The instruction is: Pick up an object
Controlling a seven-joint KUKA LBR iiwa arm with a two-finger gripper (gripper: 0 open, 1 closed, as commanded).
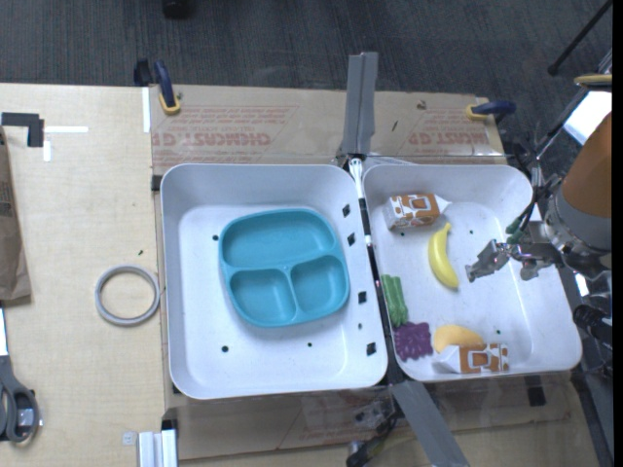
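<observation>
Starting at the near edge, the right bin [545,353] holds a small white carton [474,359] with orange print, lying against a rounded yellow-orange fruit [456,336] in the near corner, with a knobbly purple bunch of grapes [412,340] just to their left. A slim green vegetable [393,298] lies along the bin's left wall, probably pushed there by the wall's slope.

Farther in, a smooth, curved yellow banana [443,256] lies alone on the white floor, the easiest candidate for a pick. The claw [498,258] hangs just right of it, above the bin floor, and nothing sits between its fingers; whether they stand apart or together I cannot tell. I judge this an approach step, with no grasp made yet.

At the far side, a second boxy printed carton [415,211] lies near the far left corner.

In the left bin [185,290], a glossy teal divided plate [283,268] with three rounded compartments sits flat in the middle. Out on the wooden surface [73,212], a grey tape ring [128,294] lies well left of both bins.
</observation>
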